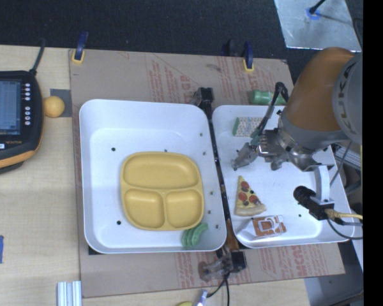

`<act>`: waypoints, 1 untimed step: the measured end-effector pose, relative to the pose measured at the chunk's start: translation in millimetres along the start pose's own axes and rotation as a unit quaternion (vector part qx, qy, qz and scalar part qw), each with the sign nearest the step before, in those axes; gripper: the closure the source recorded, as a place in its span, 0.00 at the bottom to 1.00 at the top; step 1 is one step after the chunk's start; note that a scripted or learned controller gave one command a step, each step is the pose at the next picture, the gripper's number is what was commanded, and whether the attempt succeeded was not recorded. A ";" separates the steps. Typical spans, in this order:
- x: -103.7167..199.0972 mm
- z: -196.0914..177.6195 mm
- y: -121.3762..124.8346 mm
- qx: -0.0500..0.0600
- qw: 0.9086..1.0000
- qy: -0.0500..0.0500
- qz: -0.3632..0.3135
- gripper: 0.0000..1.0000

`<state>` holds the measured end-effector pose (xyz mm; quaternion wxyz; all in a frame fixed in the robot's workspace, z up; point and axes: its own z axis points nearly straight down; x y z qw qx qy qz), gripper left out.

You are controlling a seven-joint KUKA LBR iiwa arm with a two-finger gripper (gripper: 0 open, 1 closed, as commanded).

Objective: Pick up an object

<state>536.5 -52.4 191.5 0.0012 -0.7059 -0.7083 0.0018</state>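
Hovering in the right bin (287,234), the gripper (241,160) is seen with fingers spread and unladen above the pizza slice (247,197), judged light, thin, stiff, best pinched across its edges.

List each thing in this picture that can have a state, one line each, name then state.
Gripper: low over the right bin, holding nothing that shows.
Pizza slice: lying flat in the right bin, apart from the gripper.
Yellow tray: flat in the left bin, its compartments bare.
Green toy: resting at the left bin's near edge, beside the tray.
Small card: flat in the right bin, near the pizza slice.
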 end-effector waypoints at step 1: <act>-48.9 100.2 -31.9 -0.001 1.000 0.000 0.000 0.00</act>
